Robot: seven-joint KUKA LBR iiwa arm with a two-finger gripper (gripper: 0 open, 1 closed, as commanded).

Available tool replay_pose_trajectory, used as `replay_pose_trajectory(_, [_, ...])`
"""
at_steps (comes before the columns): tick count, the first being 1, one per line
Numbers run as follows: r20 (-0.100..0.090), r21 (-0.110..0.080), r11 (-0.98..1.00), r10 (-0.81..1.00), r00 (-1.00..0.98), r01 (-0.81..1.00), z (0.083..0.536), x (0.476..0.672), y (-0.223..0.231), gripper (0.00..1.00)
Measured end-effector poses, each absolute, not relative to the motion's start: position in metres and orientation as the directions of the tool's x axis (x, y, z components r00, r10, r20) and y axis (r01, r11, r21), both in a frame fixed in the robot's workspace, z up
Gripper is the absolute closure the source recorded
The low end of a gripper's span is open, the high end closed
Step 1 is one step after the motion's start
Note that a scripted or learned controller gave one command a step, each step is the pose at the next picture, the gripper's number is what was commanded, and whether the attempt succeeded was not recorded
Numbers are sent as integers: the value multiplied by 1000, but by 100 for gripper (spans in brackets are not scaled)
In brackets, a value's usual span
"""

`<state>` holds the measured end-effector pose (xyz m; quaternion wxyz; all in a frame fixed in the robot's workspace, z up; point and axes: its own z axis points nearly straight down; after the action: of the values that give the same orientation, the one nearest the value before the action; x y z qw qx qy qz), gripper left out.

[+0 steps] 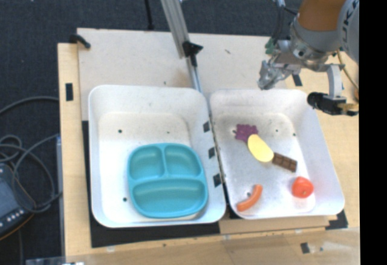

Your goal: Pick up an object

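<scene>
My gripper [266, 81] hangs above the far rim of the right bin [320, 155], with nothing seen between its fingers. Inside that bin lie a purple piece [245, 132], a yellow oval [260, 149], a brown bar [284, 163], a red tomato-like ball [302, 187] and an orange sausage shape [250, 197]. All of them sit nearer the camera than the gripper, apart from it.
The left bin [109, 130] holds a blue divided plate [167, 179]. A slanted metal pole [172, 6] rises behind the bins, ending at a clamp near their shared wall. Cables lie on the floor at the left.
</scene>
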<state>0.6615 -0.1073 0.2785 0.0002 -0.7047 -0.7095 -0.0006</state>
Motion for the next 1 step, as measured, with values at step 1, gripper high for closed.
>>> replay_pose_trajectory(1, [2, 0, 7, 1000, -7, 1000, 277, 650, -51, 100])
